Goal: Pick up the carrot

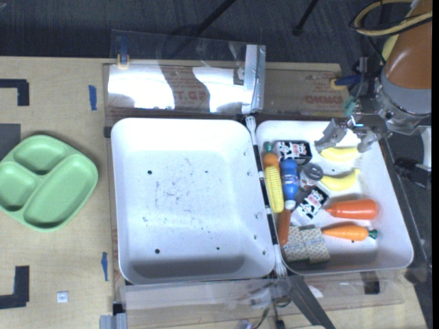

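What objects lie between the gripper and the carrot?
In the camera view, two banana pieces and an orange pepper-like item lie between the gripper and the carrot.

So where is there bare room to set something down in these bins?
The left bin has bare floor from wall to wall. The right bin is crowded: corn, bananas and carrot leave only a strip along its right wall.

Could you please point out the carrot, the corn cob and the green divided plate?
carrot [346, 233], camera view, middle of its orange body.
corn cob [274, 189], camera view, middle of its yellow kernels.
green divided plate [68, 201], camera view, outer rim.
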You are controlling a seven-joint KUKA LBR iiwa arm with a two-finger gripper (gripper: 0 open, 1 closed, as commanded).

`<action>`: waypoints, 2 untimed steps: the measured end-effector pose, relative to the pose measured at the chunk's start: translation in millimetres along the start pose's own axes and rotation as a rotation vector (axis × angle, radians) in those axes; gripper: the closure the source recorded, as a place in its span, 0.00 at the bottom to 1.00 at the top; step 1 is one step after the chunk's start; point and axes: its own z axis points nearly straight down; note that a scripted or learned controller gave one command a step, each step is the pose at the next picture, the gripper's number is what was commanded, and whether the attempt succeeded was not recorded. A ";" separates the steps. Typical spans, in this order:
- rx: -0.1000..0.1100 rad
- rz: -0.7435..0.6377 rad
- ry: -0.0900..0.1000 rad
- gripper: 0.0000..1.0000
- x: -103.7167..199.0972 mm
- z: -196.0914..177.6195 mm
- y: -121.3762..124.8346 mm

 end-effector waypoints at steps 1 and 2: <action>0.000 -0.384 0.001 0.00 -28.1 108.9 -46.7; -0.001 -0.760 0.003 0.00 -61.0 140.2 -66.5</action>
